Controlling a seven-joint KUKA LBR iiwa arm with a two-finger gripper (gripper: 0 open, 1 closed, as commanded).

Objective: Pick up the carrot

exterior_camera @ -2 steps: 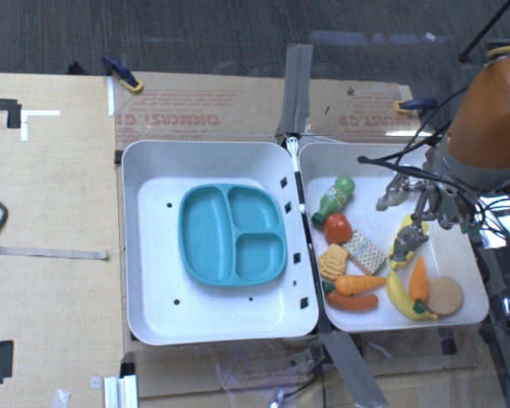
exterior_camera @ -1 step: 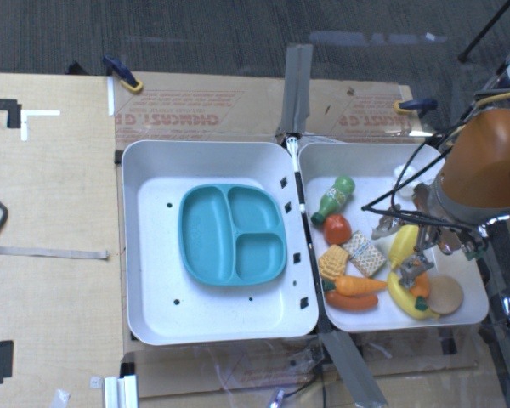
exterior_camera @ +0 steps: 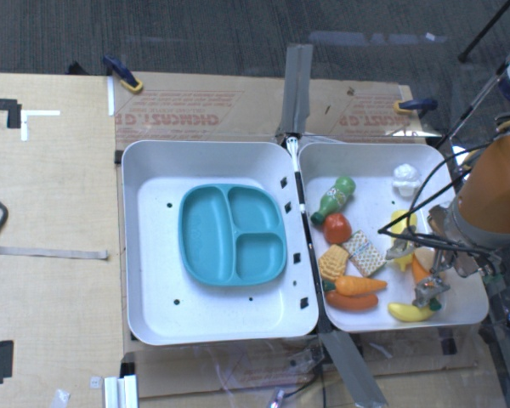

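- Carrot [exterior_camera: 359, 286] lies in the right-hand bin [exterior_camera: 370, 155], toward its near edge, long axis running left to right, green stub at its left end; it rests against a red pepper-like piece [exterior_camera: 352, 302] just nearer the camera
- Around it in the camera view: a waffle-like cracker [exterior_camera: 332, 263] touches it on the far-left side, a speckled cracker square [exterior_camera: 365, 253] sits just beyond it, a red tomato [exterior_camera: 337, 227] and a green bottle [exterior_camera: 335, 196] lie farther off, and a banana [exterior_camera: 409, 312] is near its right tip
- Gripper [exterior_camera: 429, 289] hangs at the right side of the same bin, over a cluster of yellow and orange pieces [exterior_camera: 412, 257], a little to the right of the carrot and apart from it; whether its fingers stand apart or together I cannot tell, and nothing can be made out in them
- The left bin [exterior_camera: 140, 228] holds a teal divided plate [exterior_camera: 234, 234], well apart from the work
- Risks, as a judgement: the carrot is crowded, so a descent could pinch the red piece or a cracker along with it, or instead of it; the orange piece under the gripper could be mistaken for the target; a grasp near the tapered right tip may slip off; cables [exterior_camera: 425, 195] trailing across the bin could snag toys
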